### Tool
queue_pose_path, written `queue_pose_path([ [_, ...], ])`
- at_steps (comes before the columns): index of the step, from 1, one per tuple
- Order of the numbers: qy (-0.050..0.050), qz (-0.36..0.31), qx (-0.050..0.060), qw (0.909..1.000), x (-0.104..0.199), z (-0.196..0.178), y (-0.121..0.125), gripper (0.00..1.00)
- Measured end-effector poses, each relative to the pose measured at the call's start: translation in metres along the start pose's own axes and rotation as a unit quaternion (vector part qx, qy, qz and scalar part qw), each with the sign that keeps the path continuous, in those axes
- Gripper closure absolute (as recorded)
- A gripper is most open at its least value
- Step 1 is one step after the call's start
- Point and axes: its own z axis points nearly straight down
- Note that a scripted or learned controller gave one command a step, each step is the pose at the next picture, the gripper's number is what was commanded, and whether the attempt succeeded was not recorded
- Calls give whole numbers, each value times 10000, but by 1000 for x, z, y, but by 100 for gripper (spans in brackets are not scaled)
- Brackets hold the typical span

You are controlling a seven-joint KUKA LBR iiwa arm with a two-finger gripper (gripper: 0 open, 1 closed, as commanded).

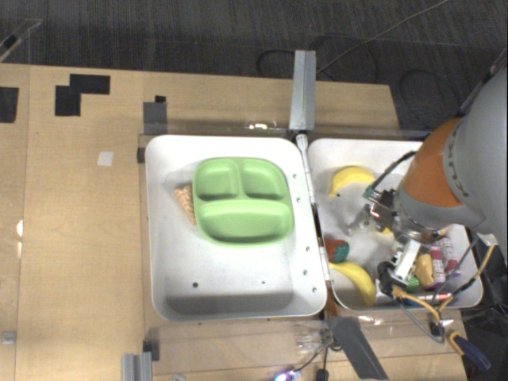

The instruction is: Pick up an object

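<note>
- Dark grey carpet (159, 22) runs across the top of the frame. Below it a pale wooden desk (71, 236) carries a shallow white left bin (230, 288) and a shallow white right bin (353, 230), side by side.
- Things to pick lie in the right bin, at centre right: a curved yellow banana (349, 179) near its upper edge, a second yellow banana (359, 281) at its lower edge, and a small red-and-green lump (339, 251) between them.
- To do the pick well, I judge the descent should centre on one item alone — the red-and-green lump looks nearest — and keep off the bin wall.
- A grey arm with an orange band (429, 182) leans in from the right, its wrist tilted toward the bin's middle. Its claw (371, 213) hangs low over the bin floor, between the two bananas.
- Whether the claw is released or clenched — I cannot tell.
</note>
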Motion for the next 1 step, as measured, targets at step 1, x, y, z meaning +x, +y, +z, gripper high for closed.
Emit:
queue_pose_path([
  [1, -25, -782, 25, 9969, 98, -94, 104, 0],
])
